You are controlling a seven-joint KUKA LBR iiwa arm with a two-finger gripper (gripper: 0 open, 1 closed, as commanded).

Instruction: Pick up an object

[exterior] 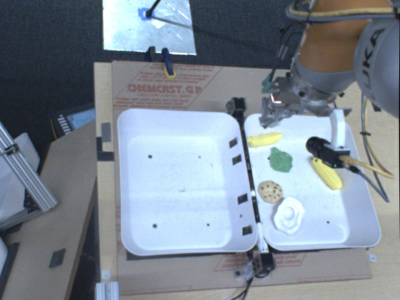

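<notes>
We see the gripper (pixel 271 119) at the right bin's (pixel 331 227) back-left corner, just above the yellow banana (pixel 264 140). We can't tell whether it's open or closed.

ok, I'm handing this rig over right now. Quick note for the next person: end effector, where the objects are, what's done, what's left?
End effector: hangs over the far corner of the view's right-hand white bin, close above the yellow banana-shaped piece. Open or shut cannot be told; nothing is seen held.
Also in that bin: green crinkled lump, round brown speckled cookie, white fried-egg-shaped piece, yellow corn-cob-shaped piece.
Done: nothing lifted; all five lie on the bin floor.
Left: grasp one and lift it. The banana piece looks nearest.
</notes>
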